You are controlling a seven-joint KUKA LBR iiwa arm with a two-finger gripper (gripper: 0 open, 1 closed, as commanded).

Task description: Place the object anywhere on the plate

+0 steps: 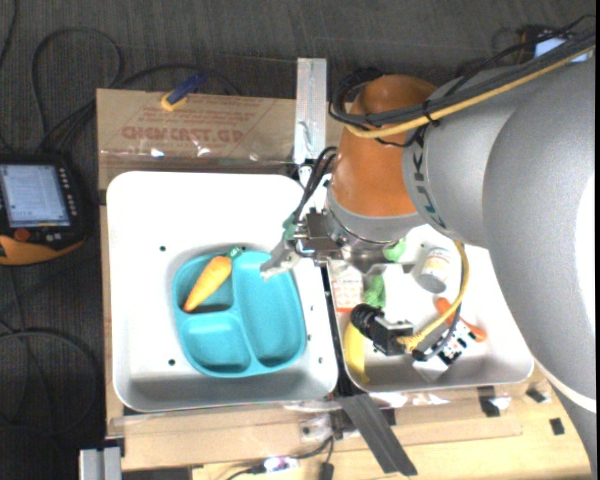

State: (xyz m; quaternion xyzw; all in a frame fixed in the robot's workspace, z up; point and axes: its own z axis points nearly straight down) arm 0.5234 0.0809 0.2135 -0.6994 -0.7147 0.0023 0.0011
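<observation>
A toy carrot [208, 279], orange with a small green top, lies slantwise in the upper-left compartment of the plate [270, 333], its green end up and to the right by the divider. The plate is turquoise with three compartments and sits in the left white bin.

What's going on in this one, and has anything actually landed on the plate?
A grey KUKA arm with an orange band reaches in from the right, its gripper over the upper right edge of the teal divided plate in the left bin. A toy carrot already lies in the plate's upper left compartment, apart from the gripper. The right bin holds a jumble of other items, partly hidden by the arm. Judging by the carrot, the placement looks done.
</observation>
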